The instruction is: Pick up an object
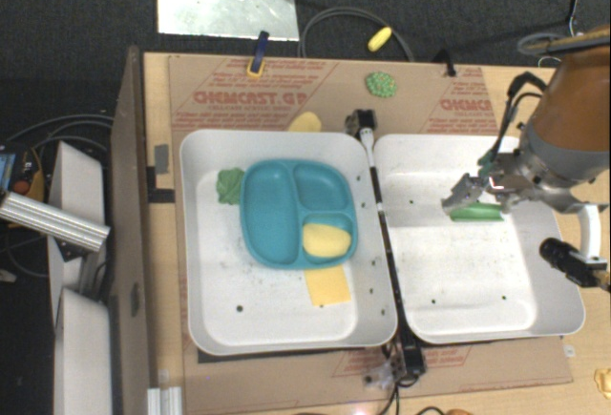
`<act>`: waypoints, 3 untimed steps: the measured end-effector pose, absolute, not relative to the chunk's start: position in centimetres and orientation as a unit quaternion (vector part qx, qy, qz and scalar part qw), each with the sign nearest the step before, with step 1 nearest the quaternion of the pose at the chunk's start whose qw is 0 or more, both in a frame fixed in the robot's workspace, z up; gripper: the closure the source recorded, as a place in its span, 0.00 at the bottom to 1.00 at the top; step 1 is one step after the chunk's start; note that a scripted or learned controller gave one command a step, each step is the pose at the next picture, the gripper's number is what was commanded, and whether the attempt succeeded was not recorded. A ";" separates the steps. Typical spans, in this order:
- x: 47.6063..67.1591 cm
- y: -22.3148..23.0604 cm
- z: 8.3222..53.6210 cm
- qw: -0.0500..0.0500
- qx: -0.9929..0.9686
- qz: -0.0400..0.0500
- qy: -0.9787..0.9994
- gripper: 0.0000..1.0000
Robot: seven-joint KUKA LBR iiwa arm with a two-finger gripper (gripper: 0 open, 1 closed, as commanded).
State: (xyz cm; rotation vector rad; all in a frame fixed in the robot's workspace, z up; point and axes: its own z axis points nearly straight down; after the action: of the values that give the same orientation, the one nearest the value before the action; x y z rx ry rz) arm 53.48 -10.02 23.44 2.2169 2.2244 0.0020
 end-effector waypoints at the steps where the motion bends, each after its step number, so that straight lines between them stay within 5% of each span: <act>1: 57.2 -17.6 13.3 0.000 0.708 -0.002 0.706 0.00; 2: 58.6 -17.0 8.2 -0.001 0.705 0.000 0.709 0.00; 3: 58.7 -17.0 9.5 0.002 0.706 0.001 0.709 1.00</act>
State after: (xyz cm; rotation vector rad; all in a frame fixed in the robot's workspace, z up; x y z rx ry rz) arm 58.72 -17.04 9.53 2.2144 2.2236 0.0042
